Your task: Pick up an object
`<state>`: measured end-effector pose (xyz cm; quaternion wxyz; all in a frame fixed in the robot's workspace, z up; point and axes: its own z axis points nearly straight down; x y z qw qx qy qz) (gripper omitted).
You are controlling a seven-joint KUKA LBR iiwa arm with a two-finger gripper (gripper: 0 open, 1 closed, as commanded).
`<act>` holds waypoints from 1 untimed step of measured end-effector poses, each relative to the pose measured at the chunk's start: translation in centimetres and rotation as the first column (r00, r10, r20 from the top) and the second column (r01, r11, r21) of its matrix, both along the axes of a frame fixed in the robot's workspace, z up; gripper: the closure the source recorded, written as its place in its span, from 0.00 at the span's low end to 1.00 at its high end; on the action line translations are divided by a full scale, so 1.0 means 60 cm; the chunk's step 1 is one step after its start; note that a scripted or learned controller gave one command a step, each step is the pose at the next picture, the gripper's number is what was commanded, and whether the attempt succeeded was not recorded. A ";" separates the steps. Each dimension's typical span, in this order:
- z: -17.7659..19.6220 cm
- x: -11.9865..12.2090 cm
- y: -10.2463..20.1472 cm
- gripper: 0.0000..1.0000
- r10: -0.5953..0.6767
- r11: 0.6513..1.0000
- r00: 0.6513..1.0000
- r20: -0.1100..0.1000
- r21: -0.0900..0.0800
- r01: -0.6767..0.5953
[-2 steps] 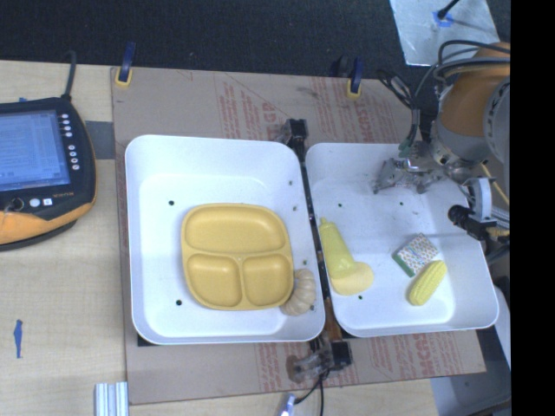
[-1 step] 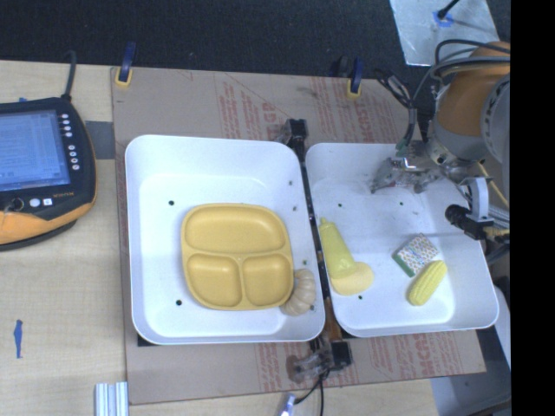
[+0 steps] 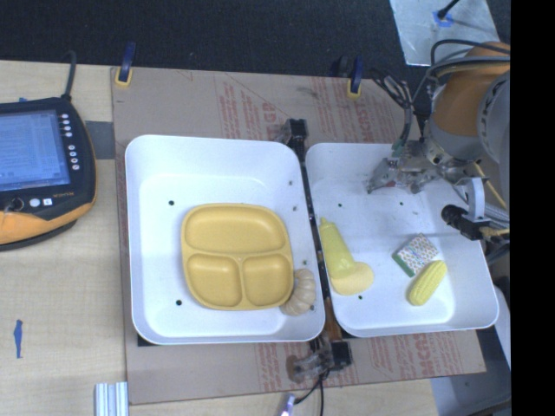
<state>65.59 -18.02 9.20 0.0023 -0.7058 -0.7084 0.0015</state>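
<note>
Claw (image 3: 395,178) upper right of frame, over right bin (image 3: 364,319); you can't tell its state. Corn cob (image 3: 427,282), sponge (image 3: 415,254) lie well below-right of it.

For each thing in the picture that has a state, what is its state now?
Divided yellow plate: flat in the left bin, compartments bare.
Beige shell-like piece: in the left bin, touching the plate's corner.
Yellow bottle-like toy: lying in the right bin, by its left wall.
Toy corn cob: lying in the right bin.
Patterned sponge: lying beside the corn.
Gripper: over the right bin, holding nothing.
Handheld screen: lit.
</note>
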 end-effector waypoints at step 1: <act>0.094 0.002 -0.044 0.00 -0.001 1.000 1.000 0.005 -0.002 0.001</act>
